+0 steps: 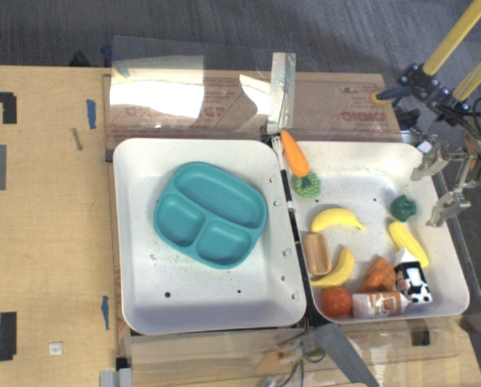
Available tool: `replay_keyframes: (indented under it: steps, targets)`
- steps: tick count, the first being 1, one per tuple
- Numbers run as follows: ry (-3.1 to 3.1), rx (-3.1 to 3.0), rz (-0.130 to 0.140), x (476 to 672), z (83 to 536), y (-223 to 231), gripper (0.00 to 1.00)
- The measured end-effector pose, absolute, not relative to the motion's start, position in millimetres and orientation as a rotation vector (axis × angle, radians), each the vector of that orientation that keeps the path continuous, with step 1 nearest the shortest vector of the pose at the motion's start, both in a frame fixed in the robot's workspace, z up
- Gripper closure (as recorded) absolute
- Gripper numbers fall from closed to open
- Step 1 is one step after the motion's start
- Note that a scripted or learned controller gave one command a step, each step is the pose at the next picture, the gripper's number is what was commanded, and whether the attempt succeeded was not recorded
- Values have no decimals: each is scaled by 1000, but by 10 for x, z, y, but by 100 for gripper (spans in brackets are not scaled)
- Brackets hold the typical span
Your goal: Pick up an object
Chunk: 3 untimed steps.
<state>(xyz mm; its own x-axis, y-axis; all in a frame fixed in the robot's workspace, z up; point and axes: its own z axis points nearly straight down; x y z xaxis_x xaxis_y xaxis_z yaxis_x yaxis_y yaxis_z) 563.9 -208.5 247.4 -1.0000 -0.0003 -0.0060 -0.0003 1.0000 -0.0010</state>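
Observation:
The right bin holds several toy foods. An orange carrot lies by the divider, with a green leafy piece below it. Two bananas flank a hot dog. Near the front lie a red tomato, an orange piece, a brown bottle and a black-and-white cow. A corn cob and a dark green pepper sit at the right. My gripper hangs over the bin's right rim, open, its two pale fingers spread with nothing between them, just right of the pepper.
The left bin carries a teal divided plate. A ridge separates the bins. Yellow rods with black clamps stand at the upper right. Clear plastic sheeting lies behind the bins, and a brown bench top spreads left.

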Motion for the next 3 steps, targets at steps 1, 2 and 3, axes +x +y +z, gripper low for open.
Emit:
replay_keyframes:
  steps: [1, 2, 3]
  targets:
    - [3114, -76, -14, 5371, 1136, -2233, 0]
    - [3109, -230, -12, 5226, 988, -1667, 0]
    - [3104, -232, -15, 5244, 1104, -1661, 100]
